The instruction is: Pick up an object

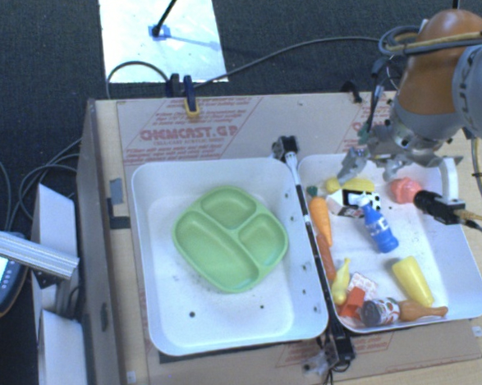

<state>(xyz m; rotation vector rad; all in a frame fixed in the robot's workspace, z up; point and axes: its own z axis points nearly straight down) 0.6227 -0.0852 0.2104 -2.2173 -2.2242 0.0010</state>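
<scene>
- The blue bottle (379,229) looks to us the likeliest thing to pick: it lies in the right bin (465,275), just below and a little toward the near rim from the pincer (370,160), with its white cap pointing up toward the pincer and its long axis running slantwise down to the right.
- The pincer hangs over the far part of that bin; we see two fingers splayed apart with nothing between them, so we read it as wide and holding nothing.
- A pink lump (405,189) sits just right of the bottle's cap end, and a small yellow and black toy (355,196) touches or nearly touches it on the left; that end is crowded.
- The carrot (320,221) lies along the divider between the bins, lengthwise, near the bottle but apart from it.
- We judge the bottle's lower body has the most open room; fingers closing across its short width there would meet the fewest neighbours.
- The left bin (171,316) carries a green divided plate (230,239), well apart.
</scene>
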